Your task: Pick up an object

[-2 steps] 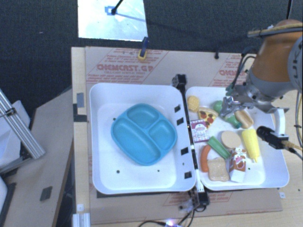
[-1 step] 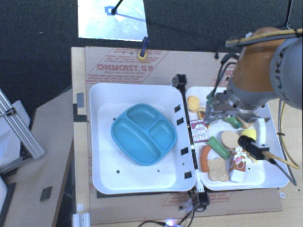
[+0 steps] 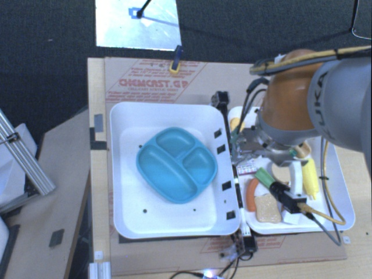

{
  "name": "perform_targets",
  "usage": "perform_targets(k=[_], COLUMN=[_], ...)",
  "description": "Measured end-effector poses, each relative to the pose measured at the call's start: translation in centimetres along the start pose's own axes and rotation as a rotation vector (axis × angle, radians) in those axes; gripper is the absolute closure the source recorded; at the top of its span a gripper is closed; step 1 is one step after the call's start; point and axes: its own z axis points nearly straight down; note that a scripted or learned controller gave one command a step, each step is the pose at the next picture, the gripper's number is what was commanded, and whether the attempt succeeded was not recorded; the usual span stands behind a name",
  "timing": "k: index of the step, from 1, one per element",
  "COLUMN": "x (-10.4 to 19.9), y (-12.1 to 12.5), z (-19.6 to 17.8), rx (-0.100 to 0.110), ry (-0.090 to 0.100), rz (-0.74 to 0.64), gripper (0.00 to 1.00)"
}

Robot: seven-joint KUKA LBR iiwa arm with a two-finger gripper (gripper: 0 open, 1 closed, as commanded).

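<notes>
Arm [image 3: 314,97] over the right bin [image 3: 343,211] — gripper [image 3: 247,147] low at its far-left corner, finger state impossible to tell. Nearby lie a carrot [image 3: 251,195], bread slice [image 3: 268,209] and banana [image 3: 310,178]; blue divided plate [image 3: 176,164] fills the left bin [image 3: 125,127].

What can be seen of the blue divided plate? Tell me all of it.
The blue divided plate is a light blue tray with rounded corners, plastic by its look, matte with a soft sheen. Raised ridges split it into three compartments: one long section along its lower left side and two smaller ones to the upper right. It lies flat and right side up, turned at a diagonal, near the middle of the left white bin, resting on the bin's floor. Nothing lies in it, and nothing else touches it.
</notes>
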Motion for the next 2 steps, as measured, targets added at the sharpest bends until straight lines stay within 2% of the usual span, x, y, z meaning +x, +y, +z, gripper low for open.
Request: perform_targets(k=[1, 2], x=[3.7, 3.4], y=[-0.3, 0.4], z=[-1.3, 0.1], rx=[-0.005, -0.002], ry=[0.000, -0.003], rz=[0.000, 0.008], gripper=[1.00, 1.00])
